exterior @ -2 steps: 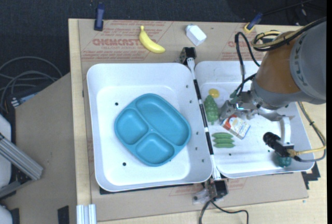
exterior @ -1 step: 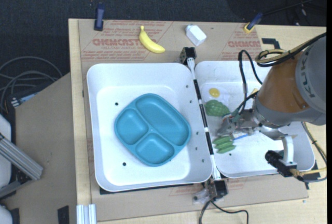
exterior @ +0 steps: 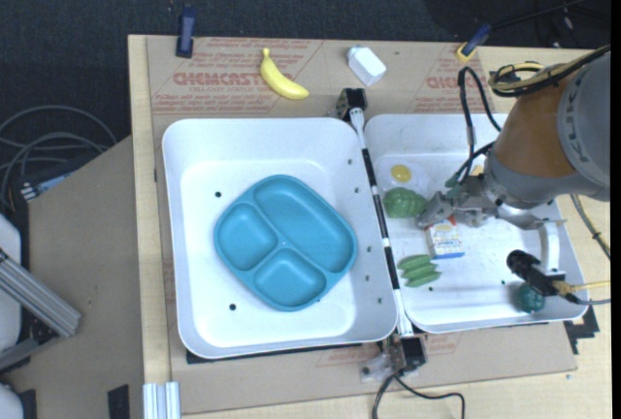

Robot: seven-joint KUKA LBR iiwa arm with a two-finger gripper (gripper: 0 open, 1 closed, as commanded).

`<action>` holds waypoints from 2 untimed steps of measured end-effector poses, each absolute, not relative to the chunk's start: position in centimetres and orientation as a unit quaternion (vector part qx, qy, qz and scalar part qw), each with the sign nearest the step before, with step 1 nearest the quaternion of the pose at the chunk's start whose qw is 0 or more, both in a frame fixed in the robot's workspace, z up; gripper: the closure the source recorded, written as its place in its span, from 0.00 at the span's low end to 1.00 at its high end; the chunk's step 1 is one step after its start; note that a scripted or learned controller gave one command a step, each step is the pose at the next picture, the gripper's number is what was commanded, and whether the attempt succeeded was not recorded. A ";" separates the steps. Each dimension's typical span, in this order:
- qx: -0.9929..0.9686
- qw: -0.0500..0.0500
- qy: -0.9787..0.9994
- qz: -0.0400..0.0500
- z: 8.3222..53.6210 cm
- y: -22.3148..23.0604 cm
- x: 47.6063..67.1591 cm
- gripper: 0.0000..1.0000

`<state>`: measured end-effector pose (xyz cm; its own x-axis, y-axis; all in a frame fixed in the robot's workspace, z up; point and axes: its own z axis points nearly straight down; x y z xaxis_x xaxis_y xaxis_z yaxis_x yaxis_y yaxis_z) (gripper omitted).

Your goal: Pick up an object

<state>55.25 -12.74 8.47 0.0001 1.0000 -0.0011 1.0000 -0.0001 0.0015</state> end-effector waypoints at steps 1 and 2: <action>0.707 0.001 0.707 0.000 8.4 -10.5 55.8 0.00; 0.707 0.002 0.707 0.001 9.4 -10.5 55.8 1.00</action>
